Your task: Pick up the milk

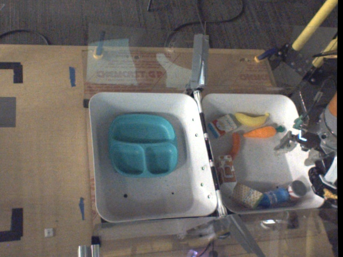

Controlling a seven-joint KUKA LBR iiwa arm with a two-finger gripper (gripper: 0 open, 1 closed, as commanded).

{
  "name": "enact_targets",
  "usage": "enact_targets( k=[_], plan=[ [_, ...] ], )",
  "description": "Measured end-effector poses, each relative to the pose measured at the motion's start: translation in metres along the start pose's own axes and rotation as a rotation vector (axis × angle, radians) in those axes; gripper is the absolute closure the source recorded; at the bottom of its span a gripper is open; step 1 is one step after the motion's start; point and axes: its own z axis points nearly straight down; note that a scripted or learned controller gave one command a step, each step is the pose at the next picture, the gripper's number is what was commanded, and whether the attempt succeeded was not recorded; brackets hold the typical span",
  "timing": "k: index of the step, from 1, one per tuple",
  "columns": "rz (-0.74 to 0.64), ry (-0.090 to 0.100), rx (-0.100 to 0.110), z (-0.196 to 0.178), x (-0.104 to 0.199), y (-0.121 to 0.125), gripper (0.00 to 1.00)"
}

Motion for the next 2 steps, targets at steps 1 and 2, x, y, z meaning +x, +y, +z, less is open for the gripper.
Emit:
enact_targets(
  k=[1, 2],
  plan=[
    [0.035, 0.004, -0.009, 0.123, 0.045, -0.024, 0.0],
    [0.152, -0.001, -0.007, 0.124, 0.073, 0.022, 0.0]
  ],
)
